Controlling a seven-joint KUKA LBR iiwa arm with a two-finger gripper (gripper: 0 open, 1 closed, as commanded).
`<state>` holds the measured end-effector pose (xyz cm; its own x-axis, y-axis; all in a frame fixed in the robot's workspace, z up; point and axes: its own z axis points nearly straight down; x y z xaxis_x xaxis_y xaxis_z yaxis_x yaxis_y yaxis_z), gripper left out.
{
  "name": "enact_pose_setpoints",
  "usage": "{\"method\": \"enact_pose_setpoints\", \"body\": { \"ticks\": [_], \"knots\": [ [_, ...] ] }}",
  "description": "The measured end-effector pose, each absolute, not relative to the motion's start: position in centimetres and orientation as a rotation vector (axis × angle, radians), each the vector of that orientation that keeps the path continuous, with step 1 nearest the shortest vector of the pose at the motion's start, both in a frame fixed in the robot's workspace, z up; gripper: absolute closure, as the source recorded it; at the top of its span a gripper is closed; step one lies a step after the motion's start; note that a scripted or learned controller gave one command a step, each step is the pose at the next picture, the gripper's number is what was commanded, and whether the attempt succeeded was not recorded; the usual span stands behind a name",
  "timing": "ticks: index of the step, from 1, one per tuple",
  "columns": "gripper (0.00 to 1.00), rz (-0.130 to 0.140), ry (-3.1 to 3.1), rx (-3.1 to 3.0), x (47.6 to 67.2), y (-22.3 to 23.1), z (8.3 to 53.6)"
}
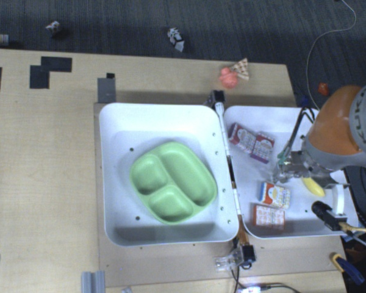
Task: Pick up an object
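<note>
In the right bin [293, 118] my gripper [284, 171] hangs low, just above and to the right of a small orange-and-white carton [274, 195]. A red-and-white packet [251, 142] lies toward the bin's back left. A second red-and-white carton [268, 216] rests near the front wall. A yellow object [315, 186] shows just right of the gripper, partly hidden by the arm [341, 130]. Nothing is visibly held.
The left bin [113, 163] holds a green divided plate [172, 180]. A pink object [229, 77] and a pale striped piece [241, 69] lie on the bench behind the bins. The bins' shared wall [227, 157] runs left of the gripper.
</note>
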<state>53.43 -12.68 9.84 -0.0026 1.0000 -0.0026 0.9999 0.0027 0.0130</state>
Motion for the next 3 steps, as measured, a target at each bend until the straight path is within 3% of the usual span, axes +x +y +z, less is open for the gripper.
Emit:
{"method": "enact_pose_setpoints", "body": {
  "ticks": [1,2,3],
  "knots": [
    [0.0,0.011,2.217,2.211,53.4,-12.7,9.8],
    [1.0,0.015,2.217,2.208,53.6,-12.6,10.9],
    [0.0,0.015,2.217,2.207,53.5,-12.6,10.9]
  ]
}}
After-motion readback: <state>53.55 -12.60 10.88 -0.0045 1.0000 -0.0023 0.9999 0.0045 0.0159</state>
